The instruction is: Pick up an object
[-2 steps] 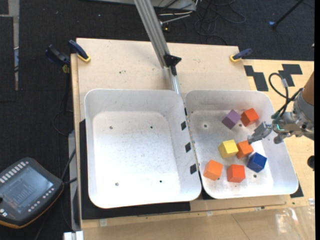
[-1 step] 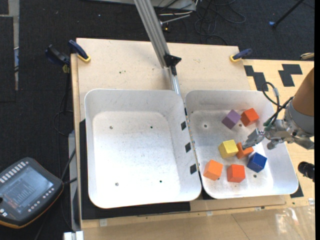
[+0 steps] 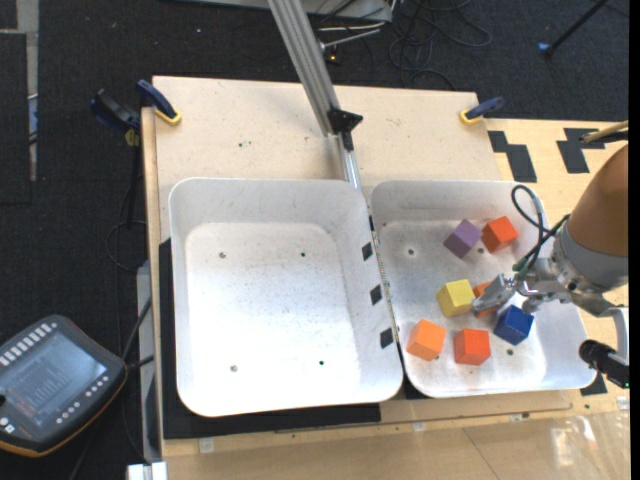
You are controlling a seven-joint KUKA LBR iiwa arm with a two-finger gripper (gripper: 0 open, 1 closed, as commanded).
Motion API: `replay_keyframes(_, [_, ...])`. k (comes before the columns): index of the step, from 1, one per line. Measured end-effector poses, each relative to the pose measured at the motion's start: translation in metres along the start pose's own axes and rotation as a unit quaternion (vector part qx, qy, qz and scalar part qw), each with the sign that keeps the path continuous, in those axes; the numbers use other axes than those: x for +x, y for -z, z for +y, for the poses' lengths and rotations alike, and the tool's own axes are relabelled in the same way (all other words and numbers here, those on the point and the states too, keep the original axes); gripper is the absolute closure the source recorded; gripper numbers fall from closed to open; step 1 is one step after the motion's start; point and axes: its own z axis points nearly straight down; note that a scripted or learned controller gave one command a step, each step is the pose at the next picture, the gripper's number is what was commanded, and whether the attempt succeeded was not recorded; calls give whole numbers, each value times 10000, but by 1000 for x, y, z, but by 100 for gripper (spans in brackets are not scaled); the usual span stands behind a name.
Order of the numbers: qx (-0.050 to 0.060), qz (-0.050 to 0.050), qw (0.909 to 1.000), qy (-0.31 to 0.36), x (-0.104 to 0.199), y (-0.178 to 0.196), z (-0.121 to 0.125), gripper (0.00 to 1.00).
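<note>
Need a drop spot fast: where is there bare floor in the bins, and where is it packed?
The left bin has bare floor wall to wall. In the right bin, bare strips run along the far wall and beside the divider. It is crowded mid-right, where the gripper sits among the yellow block, blue block and neighbouring blocks.

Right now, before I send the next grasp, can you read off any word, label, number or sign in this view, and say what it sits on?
No text is readable in this view.
Teach pendant, lower left: its screen shows faint lines, too small and blurred to read.
Black square marker pattern on the bench at upper right: shapes only, no letters or numbers.
Black tabs along the seam between the two bins: unmarked.
Coloured blocks such as the yellow block: plain faces.
</note>
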Motion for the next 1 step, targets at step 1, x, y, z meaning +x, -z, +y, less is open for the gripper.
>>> replay_keyframes(1, [-42, -14, 10000, 15, 0, -27, 2, 0])
